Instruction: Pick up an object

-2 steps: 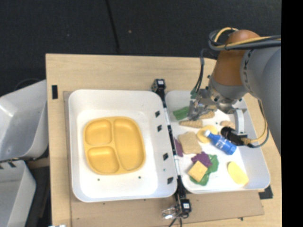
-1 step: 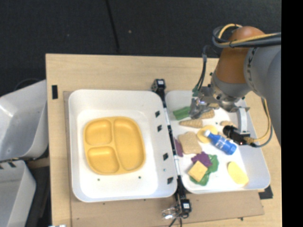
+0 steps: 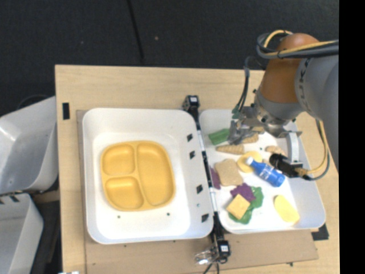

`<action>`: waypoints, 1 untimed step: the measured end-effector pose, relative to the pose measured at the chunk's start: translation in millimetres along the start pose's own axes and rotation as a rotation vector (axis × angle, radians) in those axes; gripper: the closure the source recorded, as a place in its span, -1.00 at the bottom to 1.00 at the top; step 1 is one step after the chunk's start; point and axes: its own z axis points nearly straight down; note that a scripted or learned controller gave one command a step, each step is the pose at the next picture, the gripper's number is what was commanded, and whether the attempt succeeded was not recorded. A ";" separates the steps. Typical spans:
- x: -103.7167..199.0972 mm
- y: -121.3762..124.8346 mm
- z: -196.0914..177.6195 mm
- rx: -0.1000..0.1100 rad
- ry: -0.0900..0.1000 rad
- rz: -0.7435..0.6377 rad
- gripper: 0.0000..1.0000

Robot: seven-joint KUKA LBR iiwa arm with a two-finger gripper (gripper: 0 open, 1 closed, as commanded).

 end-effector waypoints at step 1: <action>70.1 18.3 -20.0 -0.002 0.002 -0.005 1.00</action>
